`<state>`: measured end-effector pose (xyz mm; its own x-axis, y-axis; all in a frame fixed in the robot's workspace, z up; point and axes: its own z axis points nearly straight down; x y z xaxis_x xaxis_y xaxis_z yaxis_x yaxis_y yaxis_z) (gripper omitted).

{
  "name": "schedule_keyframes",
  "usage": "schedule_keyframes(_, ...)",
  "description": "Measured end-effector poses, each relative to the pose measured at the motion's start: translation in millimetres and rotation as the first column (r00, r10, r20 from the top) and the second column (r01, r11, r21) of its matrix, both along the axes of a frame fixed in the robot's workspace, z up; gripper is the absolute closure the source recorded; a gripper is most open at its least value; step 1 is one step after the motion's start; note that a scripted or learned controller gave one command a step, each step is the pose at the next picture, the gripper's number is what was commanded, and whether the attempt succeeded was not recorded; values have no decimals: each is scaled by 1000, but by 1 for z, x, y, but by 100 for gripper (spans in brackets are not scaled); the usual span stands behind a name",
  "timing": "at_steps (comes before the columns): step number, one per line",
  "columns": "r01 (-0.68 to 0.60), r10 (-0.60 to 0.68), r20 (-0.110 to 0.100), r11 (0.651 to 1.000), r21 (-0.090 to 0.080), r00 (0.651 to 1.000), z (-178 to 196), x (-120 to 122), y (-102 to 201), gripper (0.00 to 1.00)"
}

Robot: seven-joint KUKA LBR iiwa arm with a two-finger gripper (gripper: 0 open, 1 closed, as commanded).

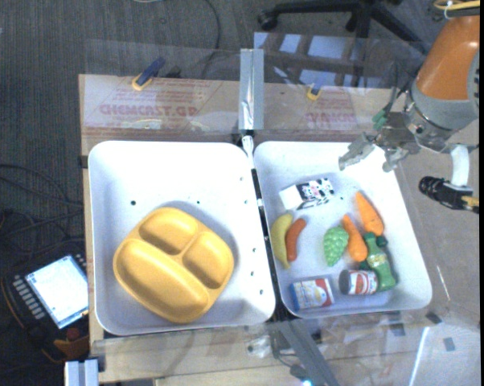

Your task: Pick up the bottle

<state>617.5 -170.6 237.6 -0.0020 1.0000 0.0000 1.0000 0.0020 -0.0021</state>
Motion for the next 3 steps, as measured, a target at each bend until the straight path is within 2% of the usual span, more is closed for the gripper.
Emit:
schedule_keyframes(1,-33,33,4,999,-4,999,-148,45,6,0)
schedule_keyframes(2,-398,398,11,917,-9,917,-147,32,22,0)
schedule_keyframes(3,-337,337,2,942,0,942,-74,-41,0,0)
